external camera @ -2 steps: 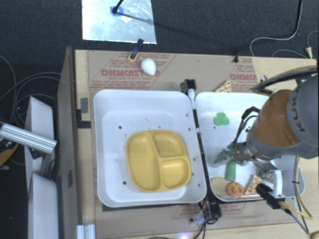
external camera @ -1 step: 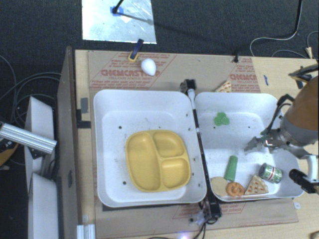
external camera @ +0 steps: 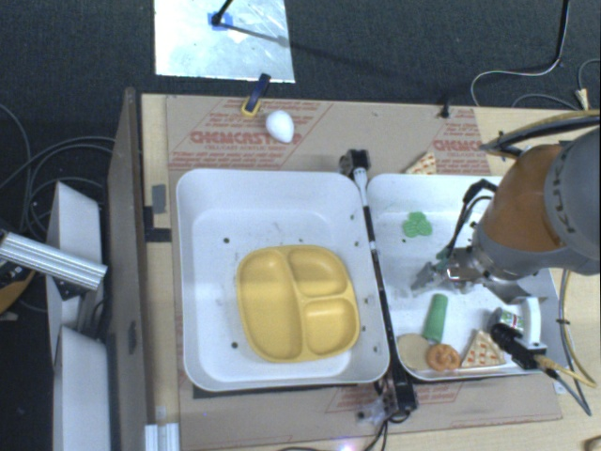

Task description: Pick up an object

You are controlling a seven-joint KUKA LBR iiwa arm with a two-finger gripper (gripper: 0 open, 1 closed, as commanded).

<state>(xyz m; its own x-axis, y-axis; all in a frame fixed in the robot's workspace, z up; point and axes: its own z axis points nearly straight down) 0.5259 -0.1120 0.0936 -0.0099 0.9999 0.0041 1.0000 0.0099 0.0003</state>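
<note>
Gripper [external camera: 439,276] low in right bin [external camera: 413,205], just above green cylinder [external camera: 435,318]; jaws look spread and grip nothing, though the view is small. Relative to the cylinder: green leafy piece [external camera: 416,224] well above; orange round piece [external camera: 442,356] just below; pizza-slice toy [external camera: 485,349] to lower right; yellow divided tray [external camera: 298,303] in left bin [external camera: 202,252], well to the left. Judged risk: jaws sit off the cylinder's upper end; closing here could miss, or a descent could tip it against the bin wall.
</note>
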